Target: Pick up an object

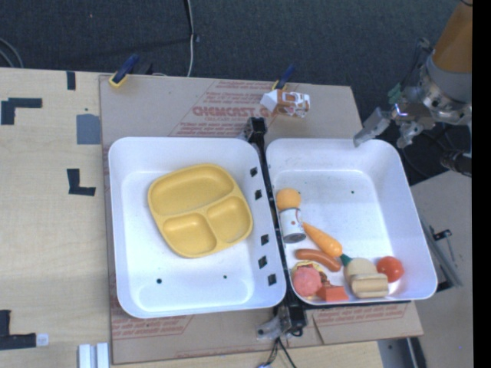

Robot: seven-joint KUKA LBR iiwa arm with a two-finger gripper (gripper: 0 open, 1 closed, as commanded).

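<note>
Toy food (337, 263) in right bin (399, 198)

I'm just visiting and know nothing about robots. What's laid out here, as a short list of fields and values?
left bin: holds a yellow divided plate
right bin: holds toy food bunched at its near end
toy food: carrot, sausage, tomato, small can with an orange ball at its far end
arm: grey with an orange band, reaching in from the right
gripper: at the right bin's far right corner, holding nothing that can be seen
bench: cardboard sheet under both bins
</note>
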